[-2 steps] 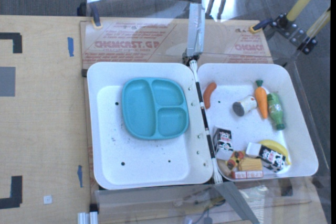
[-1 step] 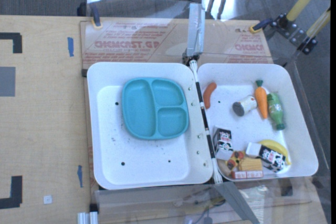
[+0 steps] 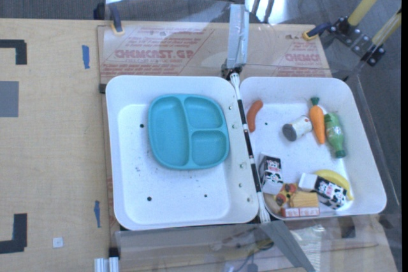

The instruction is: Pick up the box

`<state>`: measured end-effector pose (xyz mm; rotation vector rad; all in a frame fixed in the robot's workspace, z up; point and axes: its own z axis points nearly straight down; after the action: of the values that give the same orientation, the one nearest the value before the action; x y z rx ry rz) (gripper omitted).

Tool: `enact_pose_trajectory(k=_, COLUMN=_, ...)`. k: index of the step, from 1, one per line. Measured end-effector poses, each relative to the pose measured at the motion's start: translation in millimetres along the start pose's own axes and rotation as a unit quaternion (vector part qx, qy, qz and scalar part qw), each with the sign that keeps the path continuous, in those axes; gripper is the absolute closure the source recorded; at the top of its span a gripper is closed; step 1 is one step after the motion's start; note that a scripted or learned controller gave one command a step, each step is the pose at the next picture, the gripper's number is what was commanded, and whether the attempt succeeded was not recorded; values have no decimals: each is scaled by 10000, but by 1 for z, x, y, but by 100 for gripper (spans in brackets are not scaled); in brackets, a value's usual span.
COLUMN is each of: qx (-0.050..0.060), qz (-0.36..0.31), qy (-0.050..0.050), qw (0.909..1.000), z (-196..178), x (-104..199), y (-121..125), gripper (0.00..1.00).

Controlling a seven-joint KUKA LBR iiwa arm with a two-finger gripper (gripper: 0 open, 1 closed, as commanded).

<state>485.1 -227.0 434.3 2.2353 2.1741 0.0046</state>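
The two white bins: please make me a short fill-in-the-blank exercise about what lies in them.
1. The teal plate lies in the ____ bin of the camera view.
2. The teal plate is divided into ____ compartments.
3. The carrot lies right beside a ____ bottle.
4. The banana lies in the same bin as the ____ sausage.

Missing words: left; three; green; orange
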Motion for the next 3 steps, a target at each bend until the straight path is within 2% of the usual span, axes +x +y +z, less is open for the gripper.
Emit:
enact_pose_trajectory(k=1, qx=76, qz=19, qy=63, qw=9999, z=0, x=84, y=108, gripper=100)
enact_pose_trajectory(k=3, qx=11, qz=-9, qy=29, qw=10000, z=-23, x=85, y=111, gripper=100)
